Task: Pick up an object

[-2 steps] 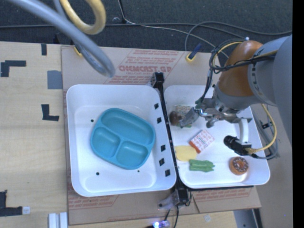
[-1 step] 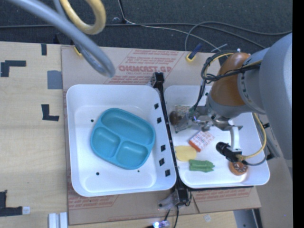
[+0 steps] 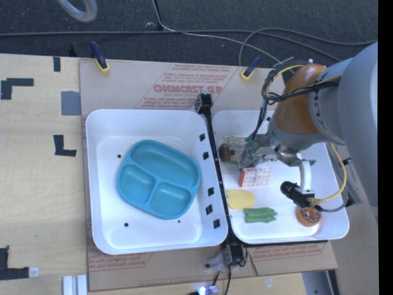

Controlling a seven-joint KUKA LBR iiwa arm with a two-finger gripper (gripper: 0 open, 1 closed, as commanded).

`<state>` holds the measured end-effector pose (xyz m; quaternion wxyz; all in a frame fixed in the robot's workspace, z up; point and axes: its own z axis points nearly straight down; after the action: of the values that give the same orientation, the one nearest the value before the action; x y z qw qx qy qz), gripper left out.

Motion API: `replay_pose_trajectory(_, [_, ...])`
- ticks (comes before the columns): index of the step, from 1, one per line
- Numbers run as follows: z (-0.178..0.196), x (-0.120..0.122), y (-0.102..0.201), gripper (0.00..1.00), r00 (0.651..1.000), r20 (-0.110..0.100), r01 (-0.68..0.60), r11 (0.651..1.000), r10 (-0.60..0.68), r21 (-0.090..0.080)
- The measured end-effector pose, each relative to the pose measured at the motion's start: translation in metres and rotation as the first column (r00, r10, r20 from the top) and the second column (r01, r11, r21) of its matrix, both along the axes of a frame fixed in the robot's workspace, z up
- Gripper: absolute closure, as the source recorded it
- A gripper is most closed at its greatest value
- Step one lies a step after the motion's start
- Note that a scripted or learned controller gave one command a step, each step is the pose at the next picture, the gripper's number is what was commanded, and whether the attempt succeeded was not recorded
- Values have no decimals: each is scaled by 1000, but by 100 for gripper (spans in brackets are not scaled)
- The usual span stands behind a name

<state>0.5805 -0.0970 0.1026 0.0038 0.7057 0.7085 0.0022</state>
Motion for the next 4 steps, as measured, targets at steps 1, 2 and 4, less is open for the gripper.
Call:
replay_pose_trajectory(1, [49,-9,0,100,1000,-6,3,1000,-3,2])
replay_pose_trajectory(2, [93,-3,-3,100,1000,-4,3,1000,-3,1])
replay_pose_trajectory(4, [128,-5,60,100,1000,-9,-4,1000,4,4])
